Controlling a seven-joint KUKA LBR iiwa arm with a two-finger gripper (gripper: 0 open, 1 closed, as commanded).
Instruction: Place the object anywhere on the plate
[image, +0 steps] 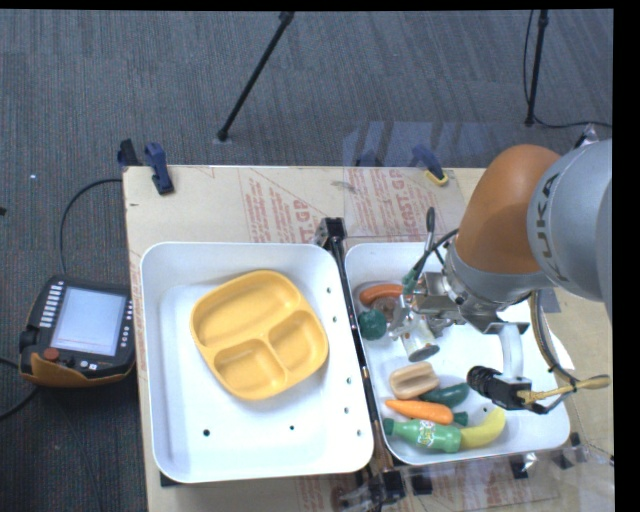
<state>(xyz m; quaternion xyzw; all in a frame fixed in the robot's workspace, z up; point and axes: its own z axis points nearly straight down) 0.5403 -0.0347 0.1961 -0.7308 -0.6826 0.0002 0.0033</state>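
1. The arm (540, 225) was cut off by the frame's right side, so its base could not be seen.
2. The arm's wrist covered the upper part of the right bin (545, 425).
3. The gripper (415, 330) was small and cluttered; the set of its fingers could not be told.
4. A red item (378, 293) lay partly hidden beside the gripper; its kind was unclear.
5. The bench (230, 200) was cut off at the bottom edge.

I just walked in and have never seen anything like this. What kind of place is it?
Probably a robotics lab, set up for pick-and-place tests: a grey-and-orange arm reaches over two white bins, one with a yellow plate, one with toy food, and a control pendant lies on the carpet.
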